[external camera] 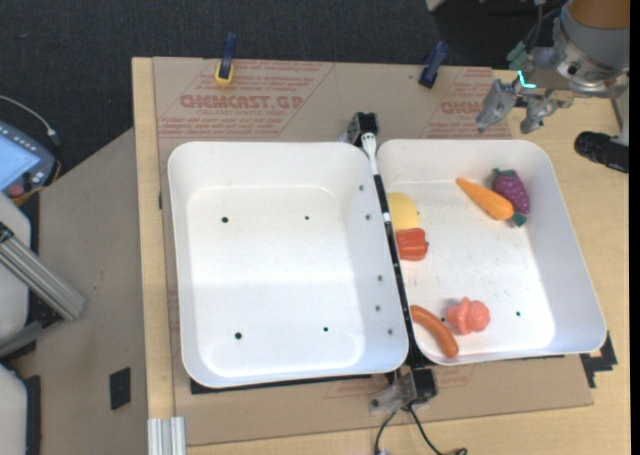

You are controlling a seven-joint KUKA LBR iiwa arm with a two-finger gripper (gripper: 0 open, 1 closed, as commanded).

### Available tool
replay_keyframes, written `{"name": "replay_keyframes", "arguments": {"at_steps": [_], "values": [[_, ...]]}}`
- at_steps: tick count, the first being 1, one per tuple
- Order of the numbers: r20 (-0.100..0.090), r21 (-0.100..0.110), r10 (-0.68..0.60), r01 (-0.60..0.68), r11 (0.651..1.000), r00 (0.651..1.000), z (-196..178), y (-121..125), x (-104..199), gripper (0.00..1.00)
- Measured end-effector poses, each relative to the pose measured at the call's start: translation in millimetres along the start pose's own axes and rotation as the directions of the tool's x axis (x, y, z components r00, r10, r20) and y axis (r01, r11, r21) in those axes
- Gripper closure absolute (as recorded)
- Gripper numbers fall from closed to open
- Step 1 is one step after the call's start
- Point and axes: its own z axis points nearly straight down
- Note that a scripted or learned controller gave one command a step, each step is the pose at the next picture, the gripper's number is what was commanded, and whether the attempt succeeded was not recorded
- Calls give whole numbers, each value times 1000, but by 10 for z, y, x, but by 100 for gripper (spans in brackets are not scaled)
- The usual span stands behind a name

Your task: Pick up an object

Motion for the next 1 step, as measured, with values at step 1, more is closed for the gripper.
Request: {"name": "replay_keyframes", "arguments": {"at_steps": [1], "values": [[1, -5, 0, 0, 1000, 1000, -113, 8, 0, 100]]}}
